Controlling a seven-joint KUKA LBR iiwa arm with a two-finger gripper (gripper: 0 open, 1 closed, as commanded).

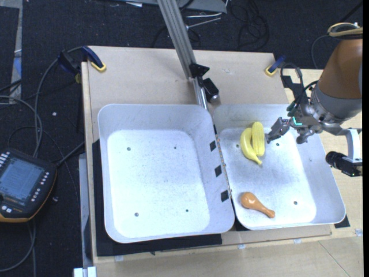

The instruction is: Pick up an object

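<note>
- The hand (pixel 290 128) is hovering open just right of the banana (pixel 253 142), gripping nothing.
- Banana and gourd (pixel 256 204) are lying in the right bin (pixel 323 203); the pick is not yet done.

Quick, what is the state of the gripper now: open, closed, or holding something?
Gripper: open, holding nothing, above the right bin just right of the bananas.

The grey arm (pixel 340 91) reaches in from the right, its orange band sitting high above the wrist. It bends downward and leftward, ending in the gripper (pixel 289 128), whose two dark fingers (pixel 277 130) are spread apart with nothing between them.
</note>
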